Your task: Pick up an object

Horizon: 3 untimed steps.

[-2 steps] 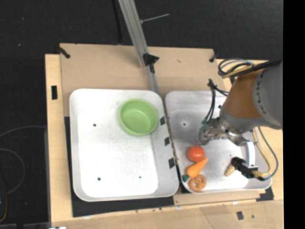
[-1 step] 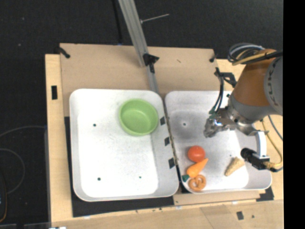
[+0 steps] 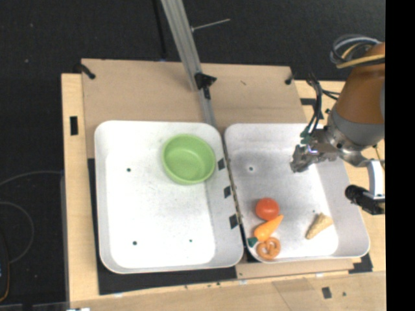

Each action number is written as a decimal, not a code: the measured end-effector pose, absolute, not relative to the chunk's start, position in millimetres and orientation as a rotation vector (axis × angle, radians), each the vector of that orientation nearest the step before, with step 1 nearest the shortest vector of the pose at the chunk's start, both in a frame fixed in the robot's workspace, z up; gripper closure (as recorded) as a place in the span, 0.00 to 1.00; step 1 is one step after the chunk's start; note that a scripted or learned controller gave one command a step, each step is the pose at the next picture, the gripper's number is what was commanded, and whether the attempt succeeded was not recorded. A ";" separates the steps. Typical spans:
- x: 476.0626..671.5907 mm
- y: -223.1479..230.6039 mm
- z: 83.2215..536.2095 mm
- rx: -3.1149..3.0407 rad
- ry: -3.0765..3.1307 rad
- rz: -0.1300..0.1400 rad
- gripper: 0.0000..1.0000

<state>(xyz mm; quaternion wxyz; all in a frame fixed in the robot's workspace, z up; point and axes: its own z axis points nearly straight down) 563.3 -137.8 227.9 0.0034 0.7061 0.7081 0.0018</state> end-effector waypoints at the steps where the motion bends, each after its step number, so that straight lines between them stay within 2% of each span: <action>1: 564.1 -138.4 235.6 2.214 2.226 0.003 1.00; 2: 558.4 -83.3 227.6 2.214 2.228 0.000 1.00; 3: 563.4 -30.1 237.9 2.211 2.230 0.006 1.00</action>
